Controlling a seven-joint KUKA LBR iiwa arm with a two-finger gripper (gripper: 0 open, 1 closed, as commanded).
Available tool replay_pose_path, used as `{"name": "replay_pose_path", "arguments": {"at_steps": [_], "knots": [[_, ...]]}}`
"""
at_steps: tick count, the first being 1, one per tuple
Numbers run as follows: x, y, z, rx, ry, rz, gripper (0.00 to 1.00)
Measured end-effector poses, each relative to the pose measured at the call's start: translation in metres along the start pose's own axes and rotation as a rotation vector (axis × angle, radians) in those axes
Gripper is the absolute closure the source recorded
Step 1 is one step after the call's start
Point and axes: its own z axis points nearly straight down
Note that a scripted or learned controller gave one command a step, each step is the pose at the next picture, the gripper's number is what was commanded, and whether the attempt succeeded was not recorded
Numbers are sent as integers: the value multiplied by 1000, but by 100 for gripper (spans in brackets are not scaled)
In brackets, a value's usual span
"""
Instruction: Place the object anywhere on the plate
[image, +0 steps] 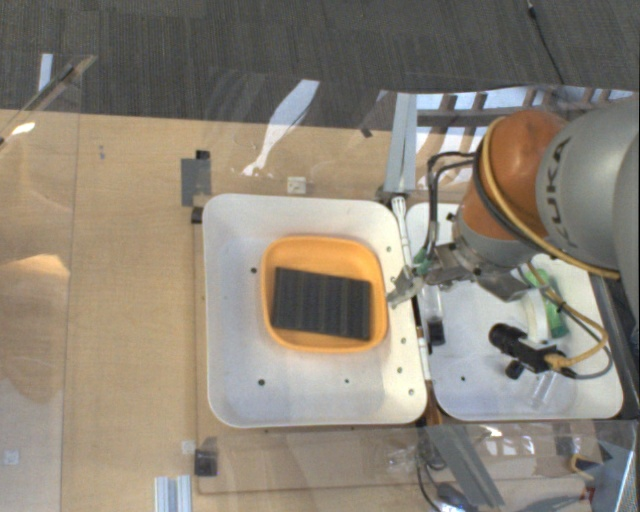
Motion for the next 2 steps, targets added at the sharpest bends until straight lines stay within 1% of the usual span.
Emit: {"name": "replay_pose_path", "arguments": {"at_steps": [1,2], "knots": [[0,0,0,0,0,0,0],[89,36,0,-1,1,-205,0]]}}
